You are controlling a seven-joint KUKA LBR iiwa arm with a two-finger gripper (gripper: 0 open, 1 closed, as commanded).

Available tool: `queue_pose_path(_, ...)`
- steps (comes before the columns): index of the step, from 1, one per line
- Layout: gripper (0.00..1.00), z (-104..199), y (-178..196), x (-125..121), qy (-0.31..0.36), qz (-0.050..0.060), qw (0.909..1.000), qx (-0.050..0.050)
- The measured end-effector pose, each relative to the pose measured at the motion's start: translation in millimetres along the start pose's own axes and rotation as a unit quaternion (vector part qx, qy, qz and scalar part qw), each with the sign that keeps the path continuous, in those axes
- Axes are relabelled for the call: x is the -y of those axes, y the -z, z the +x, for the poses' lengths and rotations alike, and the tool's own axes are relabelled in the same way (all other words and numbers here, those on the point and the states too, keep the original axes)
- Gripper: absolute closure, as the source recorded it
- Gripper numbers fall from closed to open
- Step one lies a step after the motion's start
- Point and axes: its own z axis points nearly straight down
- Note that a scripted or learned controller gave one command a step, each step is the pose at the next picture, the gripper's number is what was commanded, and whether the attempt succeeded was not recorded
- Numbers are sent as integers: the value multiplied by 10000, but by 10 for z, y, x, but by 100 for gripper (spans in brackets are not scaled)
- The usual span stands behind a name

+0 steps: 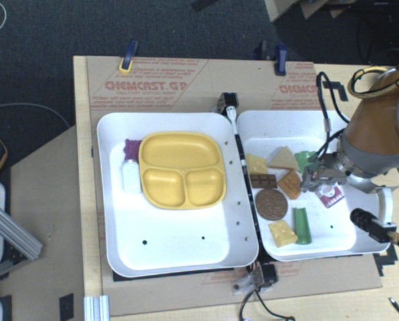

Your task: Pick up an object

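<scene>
The right bin (279,122) holds a cluster of small toy food pieces: a round brown cookie (271,204), a green stick-shaped piece (301,225), a yellow cheese-like wedge (283,232), a brown chocolate bar (262,180), an orange-brown cracker (291,184), a pale wedge (283,158) and a small red-and-white packet (331,195). The end effector (317,177) is low in this bin, just right of the cracker and beside the packet; whether it is apart or together cannot be told. The arm (376,129) reaches in from the right, its orange band above the wrist, cut off at the edge. The left bin (112,199) holds a yellow divided plate (182,169), partly hiding a purple item (131,149) and a white item (129,177). The counter (92,85) cardboard reads "CHEMCAST GP".
</scene>
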Motion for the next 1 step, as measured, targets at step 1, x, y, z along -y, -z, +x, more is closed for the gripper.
queue_pose_path(1, 100, -72, 479, 48, -5, -2, 10000, 1)
